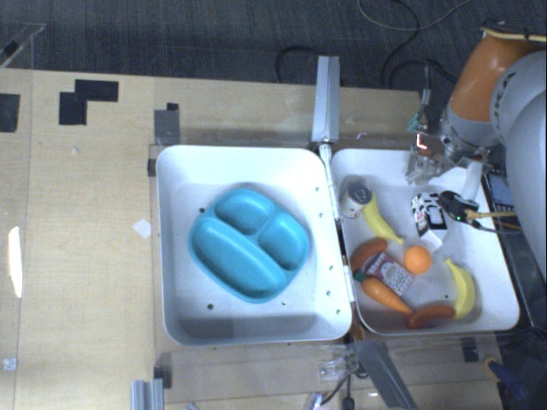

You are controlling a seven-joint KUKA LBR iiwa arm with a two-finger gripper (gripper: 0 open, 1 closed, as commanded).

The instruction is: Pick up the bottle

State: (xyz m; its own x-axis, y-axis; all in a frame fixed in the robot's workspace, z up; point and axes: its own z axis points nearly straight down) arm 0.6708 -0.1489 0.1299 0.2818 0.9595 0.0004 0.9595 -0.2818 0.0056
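The bottle [354,198] looks like a small grey-and-white cylinder lying at the far left of the right bin [504,310], close to the divider and touching the top of a yellow banana [377,221]. My gripper [423,167] hangs over the bin's far right part, below the grey wrist and orange band. It is well to the right of the bottle and apart from it. Nothing is visibly held.
A blue divided plate [249,243] lies in the left bin [175,314]. The right bin also holds an orange [417,260], a carrot [385,295], a second banana [463,287], a sausage [430,316], a red packet [391,273] and a black-and-white object [428,211].
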